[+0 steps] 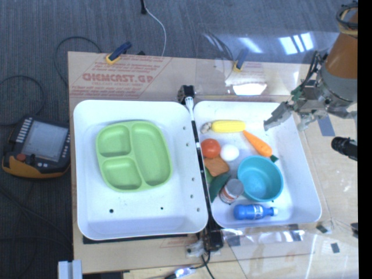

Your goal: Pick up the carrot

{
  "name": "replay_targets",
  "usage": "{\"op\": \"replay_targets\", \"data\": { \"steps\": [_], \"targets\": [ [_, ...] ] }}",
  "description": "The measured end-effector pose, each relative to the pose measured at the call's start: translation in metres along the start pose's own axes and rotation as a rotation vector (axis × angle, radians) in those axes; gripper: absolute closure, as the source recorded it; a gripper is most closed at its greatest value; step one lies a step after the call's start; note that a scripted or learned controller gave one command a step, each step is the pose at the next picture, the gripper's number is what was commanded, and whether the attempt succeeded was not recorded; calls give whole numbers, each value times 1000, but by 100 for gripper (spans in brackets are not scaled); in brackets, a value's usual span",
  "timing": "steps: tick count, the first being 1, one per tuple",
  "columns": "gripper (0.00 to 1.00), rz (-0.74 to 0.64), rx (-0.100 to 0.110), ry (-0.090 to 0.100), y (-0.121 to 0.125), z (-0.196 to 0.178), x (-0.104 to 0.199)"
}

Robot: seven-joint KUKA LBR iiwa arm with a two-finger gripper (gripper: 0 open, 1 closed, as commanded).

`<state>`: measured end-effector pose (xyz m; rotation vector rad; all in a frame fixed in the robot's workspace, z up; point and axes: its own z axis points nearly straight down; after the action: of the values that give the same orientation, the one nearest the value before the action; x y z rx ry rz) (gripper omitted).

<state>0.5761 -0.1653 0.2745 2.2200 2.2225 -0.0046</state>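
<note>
Gripper hangs over the upper right part of the right bin, just right of the carrot and apart from it; whether its fingers are wide or narrow cannot be told at this slant, and nothing is seen held.

Near to far, the right white shallow bin holds a blue plastic bottle with a white cap at its near edge, then a small grey-topped can and a round blue plastic bowl. Beyond these lie a brown wedge-shaped piece, a white egg-shaped ball and a red round tomato. The orange tapered plastic carrot lies slantwise, its thick lower end touching the bowl's rim. Farthest is a yellow corn-shaped piece.

The left white bin bears a green three-compartment plate.

Judgement: the approach step is in hand. The gripper should shift left and toward the camera, centre over the carrot's free upper half away from the bowl, close across its narrow width, then lift straight. Risk: grazing the bowl or the egg.
</note>
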Motion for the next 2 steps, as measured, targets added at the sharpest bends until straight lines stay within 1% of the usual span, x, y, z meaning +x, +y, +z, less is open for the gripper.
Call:
{"op": "replay_targets", "data": {
  "steps": [1, 2],
  "targets": [
    [0, 122, 14, 1, 17, 135, -5],
    [0, 295, -1, 3, 30, 177, -32]
  ]
}}
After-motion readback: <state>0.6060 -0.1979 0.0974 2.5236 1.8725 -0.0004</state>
